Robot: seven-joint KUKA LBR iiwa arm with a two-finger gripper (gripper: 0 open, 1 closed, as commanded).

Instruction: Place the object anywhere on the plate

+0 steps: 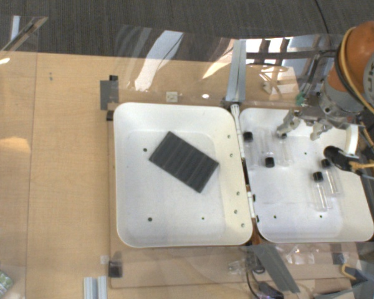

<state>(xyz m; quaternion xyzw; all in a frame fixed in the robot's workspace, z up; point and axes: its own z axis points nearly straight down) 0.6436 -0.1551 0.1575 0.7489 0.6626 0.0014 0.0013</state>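
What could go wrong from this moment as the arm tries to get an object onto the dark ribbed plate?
1. The clear plastic vials with black caps in the right white bin are small and see-through, so a grasp may miss them.
2. The two-finger gripper hovers over the right bin's far edge, holding nothing visible.
3. The dark grey ribbed rectangular plate lies in the left white bin, across the raised bin rims, which could snag a low carry.

light: bright, even | glare: clear panels [168, 48] at top | focus: sharp

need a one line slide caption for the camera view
KUKA arm's claw hovers over the right bin with small clear, black-capped pieces, while a dark ribbed plate lies tilted in the left bin.
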